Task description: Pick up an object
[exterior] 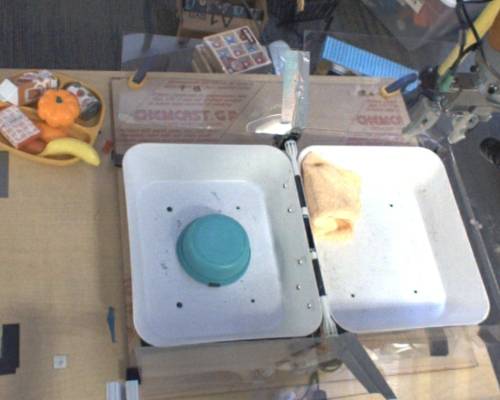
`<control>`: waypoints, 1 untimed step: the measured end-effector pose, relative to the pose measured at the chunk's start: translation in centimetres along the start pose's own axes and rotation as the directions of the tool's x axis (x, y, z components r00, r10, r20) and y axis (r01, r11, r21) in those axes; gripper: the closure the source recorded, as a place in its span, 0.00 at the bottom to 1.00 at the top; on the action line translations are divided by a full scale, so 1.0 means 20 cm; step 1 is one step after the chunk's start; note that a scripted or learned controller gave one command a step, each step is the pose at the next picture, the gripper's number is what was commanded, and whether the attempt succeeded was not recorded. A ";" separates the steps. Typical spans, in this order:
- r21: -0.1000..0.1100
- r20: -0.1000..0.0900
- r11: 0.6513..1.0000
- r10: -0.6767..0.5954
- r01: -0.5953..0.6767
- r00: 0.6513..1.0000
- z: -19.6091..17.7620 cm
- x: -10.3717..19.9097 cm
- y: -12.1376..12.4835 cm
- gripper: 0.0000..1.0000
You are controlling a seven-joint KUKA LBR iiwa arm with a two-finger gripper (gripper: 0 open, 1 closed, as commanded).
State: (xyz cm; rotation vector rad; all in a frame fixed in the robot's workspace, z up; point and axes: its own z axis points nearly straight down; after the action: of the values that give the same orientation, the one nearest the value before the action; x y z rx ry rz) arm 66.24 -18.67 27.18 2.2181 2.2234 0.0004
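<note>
Teal bowl point(214, 249) is sitting upside down near the middle of the left bin point(150, 173), rim flat on the bin floor, well apart from every wall; that leaves room all round it, but the smooth dome is offering little for two fingers to catch, so it is looking like the harder pick. Yellow cloth point(331, 197) is lying crumpled in the right bin point(450, 223), pressed against that bin's left wall just beside the seam where the two bins are meeting; its folds are standing up a little, which I judge makes it the easier thing to pinch from above, though the near wall is crowding one side. Both bins are resting side by side on the counter point(50, 265). A dish of toy fruit point(46, 119) is sitting at the far left corner of the counter, well away from the bins. State of the hand: cannot tell from this view. Nothing is lifted yet; the pick is not yet begun.
</note>
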 end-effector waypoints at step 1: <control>-0.001 0.000 0.999 -0.048 0.048 0.999 0.61 0.24 0.00 0.00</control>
State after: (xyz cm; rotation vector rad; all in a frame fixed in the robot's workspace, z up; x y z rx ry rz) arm 66.29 -13.82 14.90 2.1637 2.2753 0.0011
